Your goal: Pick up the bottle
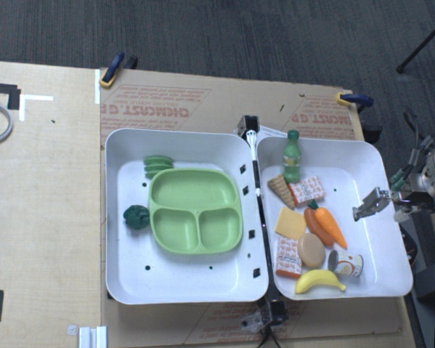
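The tool point(371, 203) is hanging over the right side of the right bin point(387, 262), carrying nothing, and whether it is released or clenched I cannot tell at this size. The bottle point(292, 157) is lying in that bin's far left corner, green, cap pointing away toward the far wall, well apart from the tool and across the bin from it. The step in hand looks like the approach, and doing it well means crossing the bin high enough to be clearing the carrot point(325, 224) and the red-and-white packet point(306, 190), which are sitting between the tool and the target. The bottle's lower end is touching or just beside the packet and a brown cracker point(280, 190), so the body nearer the cap is offering the freer grip. Its long axis is running roughly front to back, so coming down across its width would probably be safest. The bin's left wall is sitting just beside the bottle, leaving little room on that side, and a rounded plastic body like this is likely to be rolling or slipping away if pinched off-centre. The left bin point(118, 266), holding a green divided tray point(195, 211), is playing no part here.
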`<action>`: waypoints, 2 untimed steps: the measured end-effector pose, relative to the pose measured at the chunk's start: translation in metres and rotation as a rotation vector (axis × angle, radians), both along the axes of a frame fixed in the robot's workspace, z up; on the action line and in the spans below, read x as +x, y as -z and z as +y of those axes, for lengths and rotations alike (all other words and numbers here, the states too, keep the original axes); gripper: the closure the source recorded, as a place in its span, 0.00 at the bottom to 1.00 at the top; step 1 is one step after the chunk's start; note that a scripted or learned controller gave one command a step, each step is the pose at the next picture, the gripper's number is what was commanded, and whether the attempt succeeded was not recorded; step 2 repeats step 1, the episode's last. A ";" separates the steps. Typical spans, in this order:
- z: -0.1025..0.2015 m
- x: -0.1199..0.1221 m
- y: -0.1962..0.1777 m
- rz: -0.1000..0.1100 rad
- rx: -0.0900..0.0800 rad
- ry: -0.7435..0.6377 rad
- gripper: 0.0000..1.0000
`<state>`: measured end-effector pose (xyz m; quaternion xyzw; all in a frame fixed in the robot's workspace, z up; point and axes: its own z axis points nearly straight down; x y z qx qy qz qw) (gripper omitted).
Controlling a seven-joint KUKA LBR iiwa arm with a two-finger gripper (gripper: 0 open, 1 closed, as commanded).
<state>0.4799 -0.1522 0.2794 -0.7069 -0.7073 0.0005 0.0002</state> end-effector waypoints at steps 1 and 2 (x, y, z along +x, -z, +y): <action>0.000 0.001 -0.009 0.000 -0.001 0.000 1.00; 0.000 0.001 -0.009 0.000 -0.001 0.000 1.00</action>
